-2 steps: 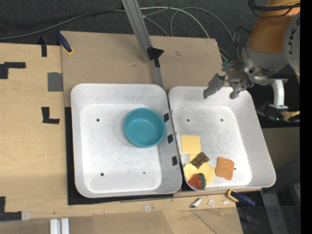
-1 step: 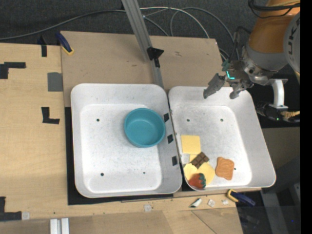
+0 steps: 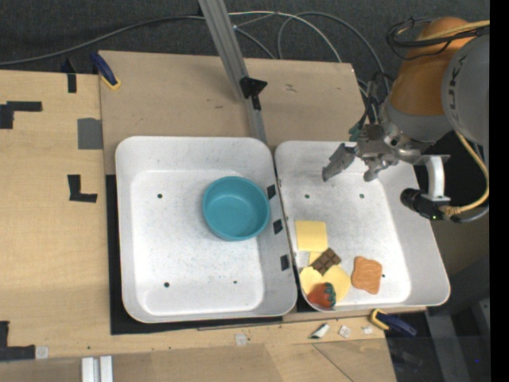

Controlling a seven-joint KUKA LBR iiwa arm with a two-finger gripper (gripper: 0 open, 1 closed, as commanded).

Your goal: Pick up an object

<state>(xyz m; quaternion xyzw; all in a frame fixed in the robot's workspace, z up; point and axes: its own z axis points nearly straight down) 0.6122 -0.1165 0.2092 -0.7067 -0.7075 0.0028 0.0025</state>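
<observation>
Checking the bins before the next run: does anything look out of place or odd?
Nothing is spilled or damaged. The blue bowl sits upright in the left bin; the small items are crowded into the right bin's near-left corner, some overlapping.

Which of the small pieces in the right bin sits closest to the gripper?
The pale yellow square block; it lies highest in the right bin, nearest the open gripper, above the brown piece and orange piece.

Bench surroundings seen from above.
A plywood bench [image 3: 183, 94] meets dark carpet [image 3: 95, 10] behind it; black cables [image 3: 318, 24] trail there, beside a slanted grey pole [image 3: 227, 42].
</observation>
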